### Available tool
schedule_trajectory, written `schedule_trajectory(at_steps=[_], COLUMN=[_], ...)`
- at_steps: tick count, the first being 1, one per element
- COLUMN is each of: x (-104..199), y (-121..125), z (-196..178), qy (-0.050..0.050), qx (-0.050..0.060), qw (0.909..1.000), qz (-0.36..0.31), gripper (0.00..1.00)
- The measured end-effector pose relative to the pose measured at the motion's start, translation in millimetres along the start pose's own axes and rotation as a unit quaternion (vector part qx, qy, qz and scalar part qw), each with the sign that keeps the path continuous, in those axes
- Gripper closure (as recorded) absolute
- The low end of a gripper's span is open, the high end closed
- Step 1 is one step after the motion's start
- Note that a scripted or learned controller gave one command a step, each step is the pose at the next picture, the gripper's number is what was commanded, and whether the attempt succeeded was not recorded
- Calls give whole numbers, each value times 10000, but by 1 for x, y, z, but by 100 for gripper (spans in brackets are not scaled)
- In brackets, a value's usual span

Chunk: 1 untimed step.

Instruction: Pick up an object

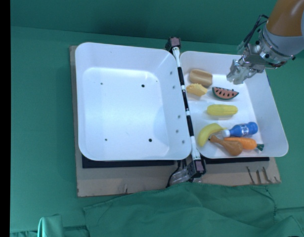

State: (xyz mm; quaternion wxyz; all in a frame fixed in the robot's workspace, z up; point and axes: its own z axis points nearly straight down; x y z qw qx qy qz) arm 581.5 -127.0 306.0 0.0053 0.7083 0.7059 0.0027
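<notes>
Toys fill the right bin (270,98), my landmark here. My gripper (238,75) hovers over that bin's far end, just above and beside the watermelon slice (225,93); whether it is parted or closed I cannot tell, and nothing is visibly held. Near the slice lie a bread roll (200,76) and a small yellow piece (196,89). Toward the bin's near end sit a corn cob (222,110), banana (209,133), blue bottle (242,130), drumstick (226,145) and carrot (243,143). I judge the slice closest: I should centre over it, descend straight, and avoid nudging the roll. The bottle's label is too small to read.
</notes>
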Motion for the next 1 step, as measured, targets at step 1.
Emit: schedule_trajectory(at_steps=[1], x=[1], y=[1], z=[-67], qy=[2], qx=[-7], qw=[10000], qz=[-5], gripper=[100])
